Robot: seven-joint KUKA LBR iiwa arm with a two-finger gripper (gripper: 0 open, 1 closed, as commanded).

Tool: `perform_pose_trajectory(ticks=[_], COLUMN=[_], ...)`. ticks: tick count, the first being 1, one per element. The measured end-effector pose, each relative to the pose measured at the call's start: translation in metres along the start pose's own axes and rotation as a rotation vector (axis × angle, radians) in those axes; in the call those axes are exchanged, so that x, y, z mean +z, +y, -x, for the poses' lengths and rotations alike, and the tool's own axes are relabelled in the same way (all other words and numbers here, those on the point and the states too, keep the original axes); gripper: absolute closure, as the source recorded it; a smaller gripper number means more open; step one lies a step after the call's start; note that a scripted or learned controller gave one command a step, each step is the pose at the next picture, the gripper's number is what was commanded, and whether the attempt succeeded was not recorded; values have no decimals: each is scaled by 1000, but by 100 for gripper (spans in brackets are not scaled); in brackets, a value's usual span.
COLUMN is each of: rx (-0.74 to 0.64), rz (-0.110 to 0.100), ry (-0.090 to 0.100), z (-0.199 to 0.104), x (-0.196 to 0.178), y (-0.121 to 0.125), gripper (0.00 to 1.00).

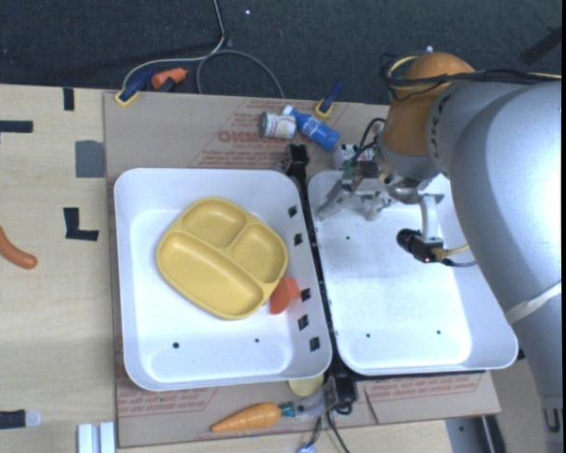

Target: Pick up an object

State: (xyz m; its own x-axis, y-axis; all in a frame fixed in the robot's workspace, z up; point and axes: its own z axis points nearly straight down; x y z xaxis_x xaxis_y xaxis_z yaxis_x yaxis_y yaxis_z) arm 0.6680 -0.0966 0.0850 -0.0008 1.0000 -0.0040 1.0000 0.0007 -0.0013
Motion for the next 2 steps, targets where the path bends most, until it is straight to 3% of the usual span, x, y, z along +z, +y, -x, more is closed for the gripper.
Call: perform_pose_trajectory(ticks=[1, 2], rx=[1, -3], rz=[5, -4], ry=[1, 0], z=[-2, -1], x=[-2, 0], y=[-43, 0], gripper=[0, 0])
